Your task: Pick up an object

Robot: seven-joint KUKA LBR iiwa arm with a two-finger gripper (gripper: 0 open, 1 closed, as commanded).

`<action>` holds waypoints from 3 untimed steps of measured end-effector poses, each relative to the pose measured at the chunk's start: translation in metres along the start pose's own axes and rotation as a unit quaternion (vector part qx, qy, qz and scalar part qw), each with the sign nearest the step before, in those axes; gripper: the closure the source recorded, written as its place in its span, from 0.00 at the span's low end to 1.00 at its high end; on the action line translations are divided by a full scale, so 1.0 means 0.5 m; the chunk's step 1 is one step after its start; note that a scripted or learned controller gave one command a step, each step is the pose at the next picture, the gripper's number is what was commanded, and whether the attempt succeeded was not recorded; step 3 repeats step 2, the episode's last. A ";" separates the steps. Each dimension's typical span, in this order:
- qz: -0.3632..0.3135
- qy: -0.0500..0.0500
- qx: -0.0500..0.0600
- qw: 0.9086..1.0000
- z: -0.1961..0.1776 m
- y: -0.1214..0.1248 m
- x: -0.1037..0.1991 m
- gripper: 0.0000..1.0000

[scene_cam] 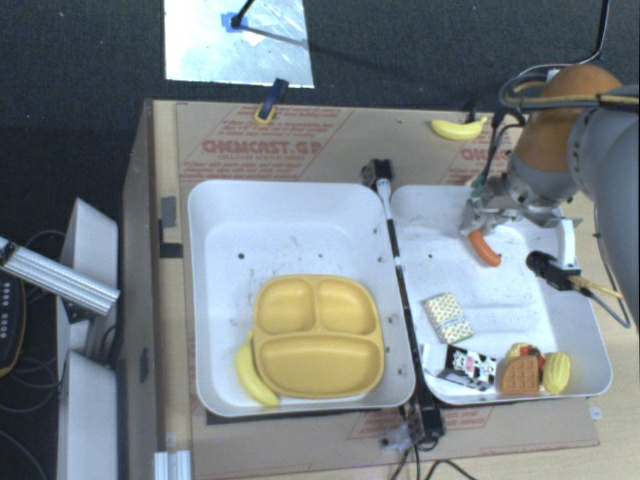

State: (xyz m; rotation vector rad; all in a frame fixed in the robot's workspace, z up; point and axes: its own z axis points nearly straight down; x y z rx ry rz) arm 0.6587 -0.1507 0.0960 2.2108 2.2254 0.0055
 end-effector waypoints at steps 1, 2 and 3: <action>0.001 0.001 0.000 1.000 -0.126 -0.033 0.087 1.00; 0.001 0.001 0.002 1.000 -0.178 -0.133 0.196 1.00; 0.001 0.001 0.002 1.000 -0.178 -0.133 0.196 1.00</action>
